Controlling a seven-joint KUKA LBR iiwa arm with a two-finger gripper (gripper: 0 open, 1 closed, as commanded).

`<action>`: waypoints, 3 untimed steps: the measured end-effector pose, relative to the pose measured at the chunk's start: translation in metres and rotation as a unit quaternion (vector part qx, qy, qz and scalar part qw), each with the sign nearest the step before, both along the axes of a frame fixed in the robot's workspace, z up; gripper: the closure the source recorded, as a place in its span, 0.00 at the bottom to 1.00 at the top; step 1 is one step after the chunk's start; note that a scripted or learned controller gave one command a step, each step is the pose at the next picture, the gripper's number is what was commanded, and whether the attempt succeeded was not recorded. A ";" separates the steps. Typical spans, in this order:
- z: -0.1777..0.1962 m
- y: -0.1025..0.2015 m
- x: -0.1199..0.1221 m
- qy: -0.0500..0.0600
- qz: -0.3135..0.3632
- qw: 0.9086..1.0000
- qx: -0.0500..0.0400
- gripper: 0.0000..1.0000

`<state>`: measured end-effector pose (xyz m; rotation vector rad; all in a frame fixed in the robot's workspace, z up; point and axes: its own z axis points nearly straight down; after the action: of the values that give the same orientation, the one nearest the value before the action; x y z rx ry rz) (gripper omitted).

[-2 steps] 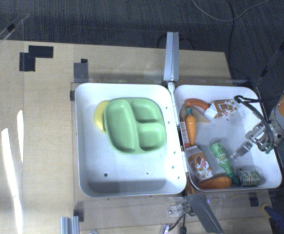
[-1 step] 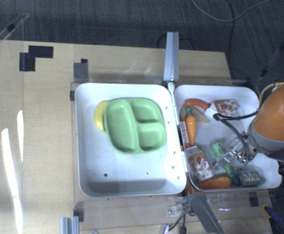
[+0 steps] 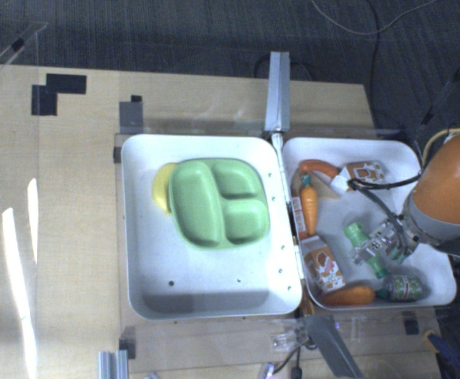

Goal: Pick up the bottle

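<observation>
Camera view, desk: "Where's the arm [image 3: 450, 188]?"
Reporter: "Over the right bin [image 3: 431, 287]. The bottle [image 3: 401, 289] lies sideways near its front edge, just below the fingers [image 3: 379, 247]. Their spread I cannot tell."

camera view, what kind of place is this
Most likely a robot lab bench set up for grasping trials: two white bins side by side on a wooden bench, toy food such as a carrot in one, and loose cables on the floor.
</observation>
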<state>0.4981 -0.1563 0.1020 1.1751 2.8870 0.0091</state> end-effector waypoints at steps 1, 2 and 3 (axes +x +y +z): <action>0.107 0.023 -0.009 0.007 -0.088 0.996 0.002 1.00; 0.026 -0.017 -0.010 0.010 -0.118 0.993 0.003 1.00; 0.038 0.006 -0.006 0.009 -0.196 0.981 0.004 1.00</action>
<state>0.4918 -0.1507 0.1403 1.7290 2.6157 0.0032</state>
